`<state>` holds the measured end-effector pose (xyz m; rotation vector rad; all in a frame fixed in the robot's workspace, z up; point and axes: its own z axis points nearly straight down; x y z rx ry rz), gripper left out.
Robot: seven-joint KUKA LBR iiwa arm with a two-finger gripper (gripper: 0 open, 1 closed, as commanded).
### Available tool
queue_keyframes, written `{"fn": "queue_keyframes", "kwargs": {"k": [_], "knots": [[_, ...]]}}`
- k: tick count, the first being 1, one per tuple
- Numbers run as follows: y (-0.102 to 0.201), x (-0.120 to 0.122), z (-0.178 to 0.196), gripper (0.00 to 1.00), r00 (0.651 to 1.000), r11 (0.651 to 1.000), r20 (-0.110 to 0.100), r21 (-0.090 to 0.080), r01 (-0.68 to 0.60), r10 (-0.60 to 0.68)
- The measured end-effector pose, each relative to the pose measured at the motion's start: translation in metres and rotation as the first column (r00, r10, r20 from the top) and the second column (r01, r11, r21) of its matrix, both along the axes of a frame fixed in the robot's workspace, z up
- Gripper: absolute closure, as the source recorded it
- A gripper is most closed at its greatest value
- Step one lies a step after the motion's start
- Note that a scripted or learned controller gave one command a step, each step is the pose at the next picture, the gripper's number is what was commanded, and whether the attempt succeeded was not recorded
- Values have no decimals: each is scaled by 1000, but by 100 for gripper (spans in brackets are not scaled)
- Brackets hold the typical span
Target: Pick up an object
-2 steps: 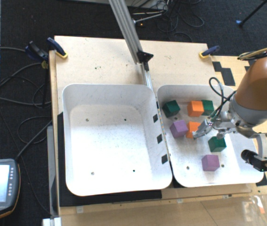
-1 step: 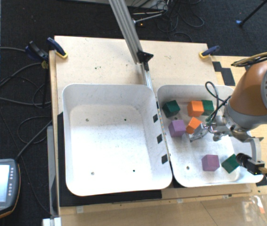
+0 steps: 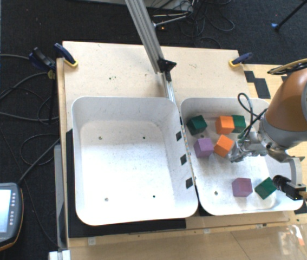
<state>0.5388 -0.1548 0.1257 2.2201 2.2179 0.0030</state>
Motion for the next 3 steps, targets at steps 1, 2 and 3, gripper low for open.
{"fn": "queue_keyframes", "kwargs": {"k": [1,2,3], "knots": [[9,8,53,100,1000,1000,2,0,-5,5],[9,10,106,100,1000,1000,3,-1,-5,5],[8,11,156,100,1000,1000,4,-2,-5,5]]}}
